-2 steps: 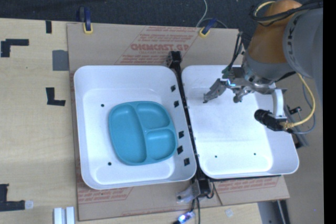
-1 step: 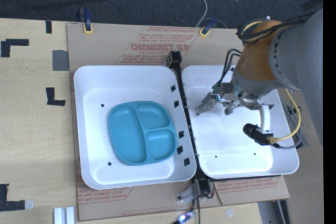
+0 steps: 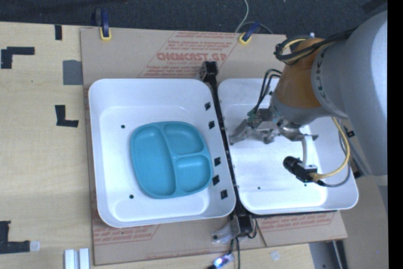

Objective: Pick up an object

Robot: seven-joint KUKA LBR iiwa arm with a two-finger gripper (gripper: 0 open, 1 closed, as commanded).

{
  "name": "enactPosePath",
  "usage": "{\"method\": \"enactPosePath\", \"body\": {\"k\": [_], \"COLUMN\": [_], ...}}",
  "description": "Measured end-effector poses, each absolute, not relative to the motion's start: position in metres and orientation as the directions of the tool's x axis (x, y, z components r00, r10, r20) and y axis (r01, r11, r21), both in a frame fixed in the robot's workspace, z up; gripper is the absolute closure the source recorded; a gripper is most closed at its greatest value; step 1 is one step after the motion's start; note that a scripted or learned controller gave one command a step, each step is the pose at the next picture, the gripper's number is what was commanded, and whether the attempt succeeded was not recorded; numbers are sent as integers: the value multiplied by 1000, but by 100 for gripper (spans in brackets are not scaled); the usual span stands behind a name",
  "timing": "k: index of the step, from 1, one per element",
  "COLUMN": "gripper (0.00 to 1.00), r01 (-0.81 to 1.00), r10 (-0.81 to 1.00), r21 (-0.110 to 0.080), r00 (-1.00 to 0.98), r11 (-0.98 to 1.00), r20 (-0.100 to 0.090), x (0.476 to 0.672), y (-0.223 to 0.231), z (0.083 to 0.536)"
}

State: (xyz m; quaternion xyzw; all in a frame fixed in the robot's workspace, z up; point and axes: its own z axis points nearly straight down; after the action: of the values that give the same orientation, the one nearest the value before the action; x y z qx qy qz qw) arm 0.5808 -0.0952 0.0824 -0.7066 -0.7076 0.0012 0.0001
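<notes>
Lying in the left bin [image 3: 101, 135], the blue divided plate [image 3: 170, 158] is well apart from the gripper [image 3: 242, 130], lowered in the right bin [image 3: 337, 201]; its fingers seem together. Crossing left, opened over the plate rim, is advised.

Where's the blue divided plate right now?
In the camera view, the blue divided plate lies flat in the left bin, near its middle, across the divider from the gripper over the right bin.

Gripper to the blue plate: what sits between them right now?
In the camera view, the gripper hangs low in the right bin, near its left wall. Between it and the blue divided plate in the left bin lie the bins' adjoining walls with black clips.
</notes>
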Motion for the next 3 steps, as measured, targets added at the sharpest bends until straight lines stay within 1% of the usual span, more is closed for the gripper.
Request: {"method": "enactPosePath", "body": {"k": [1,2,3], "gripper": [100,100,100], "r01": [1000,1000,1000], "r10": [1000,1000,1000], "r21": [0,1,2], "r00": [-3,-2,-3], "r11": [3,2,3], "r20": [-1,0,1], "x": [582,589,591], "y": [-95,-97,-86], "z": [95,140,188]}}
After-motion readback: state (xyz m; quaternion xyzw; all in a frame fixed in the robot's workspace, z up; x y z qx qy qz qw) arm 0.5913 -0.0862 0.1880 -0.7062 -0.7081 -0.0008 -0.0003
